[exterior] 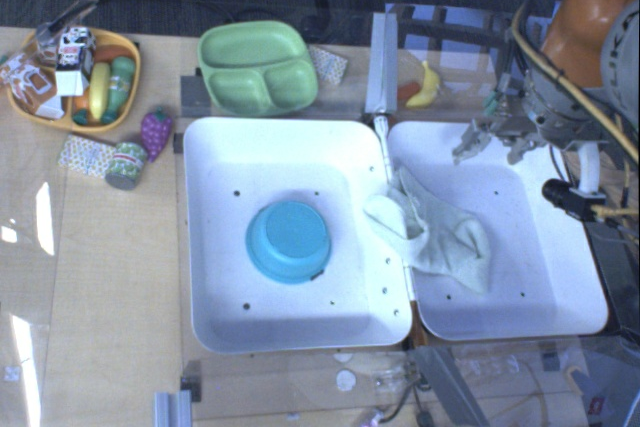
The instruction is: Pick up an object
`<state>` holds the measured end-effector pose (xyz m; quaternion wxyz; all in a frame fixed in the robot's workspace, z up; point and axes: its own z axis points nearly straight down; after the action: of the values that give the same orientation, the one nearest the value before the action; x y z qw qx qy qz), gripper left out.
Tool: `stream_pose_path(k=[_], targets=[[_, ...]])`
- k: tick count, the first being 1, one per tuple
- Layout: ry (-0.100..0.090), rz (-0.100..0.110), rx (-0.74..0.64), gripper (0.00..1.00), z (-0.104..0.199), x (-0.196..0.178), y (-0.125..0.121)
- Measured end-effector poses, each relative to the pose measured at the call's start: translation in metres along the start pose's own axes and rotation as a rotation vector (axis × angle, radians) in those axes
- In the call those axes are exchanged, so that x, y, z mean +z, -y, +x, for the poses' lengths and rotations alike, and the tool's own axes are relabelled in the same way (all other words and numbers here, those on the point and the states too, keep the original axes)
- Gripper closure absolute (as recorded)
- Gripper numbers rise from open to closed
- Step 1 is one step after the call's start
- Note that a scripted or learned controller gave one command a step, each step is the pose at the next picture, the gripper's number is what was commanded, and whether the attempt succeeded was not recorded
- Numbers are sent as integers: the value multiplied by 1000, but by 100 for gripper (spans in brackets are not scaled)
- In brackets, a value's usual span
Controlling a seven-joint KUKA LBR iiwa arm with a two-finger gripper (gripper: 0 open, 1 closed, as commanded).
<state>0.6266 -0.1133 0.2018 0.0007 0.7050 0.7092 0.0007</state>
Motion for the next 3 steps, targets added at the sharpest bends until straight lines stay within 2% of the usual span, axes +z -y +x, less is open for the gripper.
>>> stream_pose_path(k=[1,2,3], targets=[[0,-2,34,0,71,17,-37],[-1,-2,169,0,155,16,-44],[1,1,528,0,99,18,-2]])
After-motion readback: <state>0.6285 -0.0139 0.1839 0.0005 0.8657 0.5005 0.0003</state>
